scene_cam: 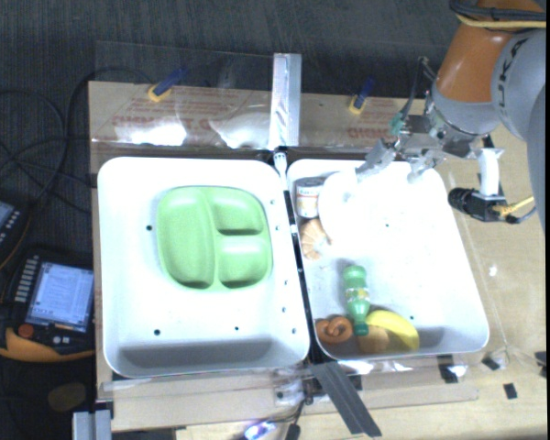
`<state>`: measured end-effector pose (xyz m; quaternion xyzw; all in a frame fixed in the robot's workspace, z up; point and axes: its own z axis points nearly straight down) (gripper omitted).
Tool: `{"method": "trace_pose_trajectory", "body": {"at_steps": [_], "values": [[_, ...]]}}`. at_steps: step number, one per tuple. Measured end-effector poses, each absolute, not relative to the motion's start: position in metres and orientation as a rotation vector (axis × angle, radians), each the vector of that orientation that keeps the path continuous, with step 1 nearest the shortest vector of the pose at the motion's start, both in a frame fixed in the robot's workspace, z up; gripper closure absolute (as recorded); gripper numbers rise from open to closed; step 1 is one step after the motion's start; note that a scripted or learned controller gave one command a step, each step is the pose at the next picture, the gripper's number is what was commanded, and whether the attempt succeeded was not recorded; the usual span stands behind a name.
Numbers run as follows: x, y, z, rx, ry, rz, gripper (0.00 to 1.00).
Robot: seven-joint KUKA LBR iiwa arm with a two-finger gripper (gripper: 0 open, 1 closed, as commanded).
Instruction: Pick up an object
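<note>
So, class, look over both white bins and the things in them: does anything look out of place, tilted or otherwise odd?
Nothing looks spilled or broken. The green divided plastic tray lies flat in the left white bin. In the right white bin, the green plastic bottle, yellow banana and brown items are crowded along the left and near edges, not spread out.

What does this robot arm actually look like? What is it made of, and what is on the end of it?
The arm is a thick, rounded grey body with a broad orange band above the wrist. At its end sits the tool, a cluster of pale metal parts with thin dark cables and a small green spot. A white cylinder with a black tip juts from the side.
</note>
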<state>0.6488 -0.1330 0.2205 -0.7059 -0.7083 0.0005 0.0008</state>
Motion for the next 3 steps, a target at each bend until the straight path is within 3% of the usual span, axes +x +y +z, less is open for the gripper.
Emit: {"method": "trace_pose_trajectory", "body": {"at_steps": [1,2,3], "values": [[0.6027,-0.1042,0.1329,-2.283,-2.155,0.005,0.00],[0.6028,-0.1043,0.1415,-2.282,-2.154,0.005,1.00],[0.6028,-0.1042,0.1414,-2.281,-2.154,0.005,0.00]]}}
